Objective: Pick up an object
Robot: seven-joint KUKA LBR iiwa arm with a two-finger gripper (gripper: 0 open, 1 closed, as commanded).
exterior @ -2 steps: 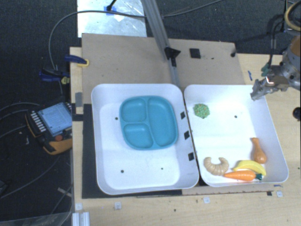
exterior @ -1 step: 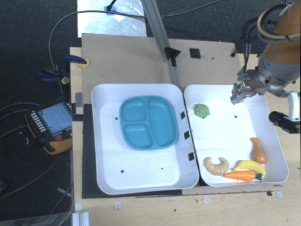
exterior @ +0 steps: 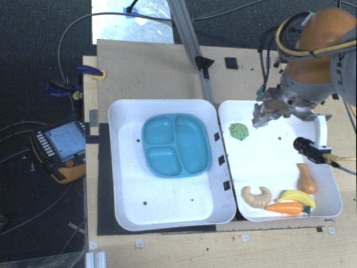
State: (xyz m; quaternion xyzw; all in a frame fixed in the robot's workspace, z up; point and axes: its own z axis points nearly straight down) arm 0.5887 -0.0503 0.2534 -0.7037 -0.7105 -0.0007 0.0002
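The tool (exterior: 261,118) is hovering just beside the green broccoli (exterior: 239,130) in the right bin (exterior: 279,149), grip unreadable, nothing visibly lifted yet.

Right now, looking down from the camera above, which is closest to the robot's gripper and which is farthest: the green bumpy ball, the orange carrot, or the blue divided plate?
1. The green bumpy ball, just left of the gripper in the right bin.
2. The blue divided plate, in the left bin.
3. The orange carrot, at the right bin's near edge.
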